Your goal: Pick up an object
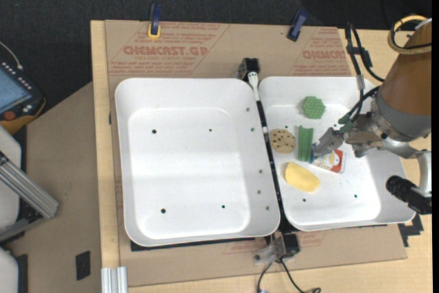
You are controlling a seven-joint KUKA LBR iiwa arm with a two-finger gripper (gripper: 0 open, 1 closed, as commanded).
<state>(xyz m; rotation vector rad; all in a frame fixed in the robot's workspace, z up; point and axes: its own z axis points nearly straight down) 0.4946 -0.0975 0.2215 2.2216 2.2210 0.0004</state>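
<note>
gripper low over the right bin, among the small objects

nearest lies a yellow lump [302, 177] in the right bin [363, 213]. just beyond it, the gripper [328, 145] sits over a red-and-white item [334, 160]; whether its fingers are open or closed cannot be told. beside it are a green block [304, 142] and a cookie [281, 140]. farther back is a green ball [313, 106]. the left bin [137, 216] sits alongside.

Arm [405, 89] enters from right edge of frame, orange band uppermost, grey wrist below. Gripper [324, 146] extends leftward at mid-right of frame, angled down. Finger state unclear.
</note>
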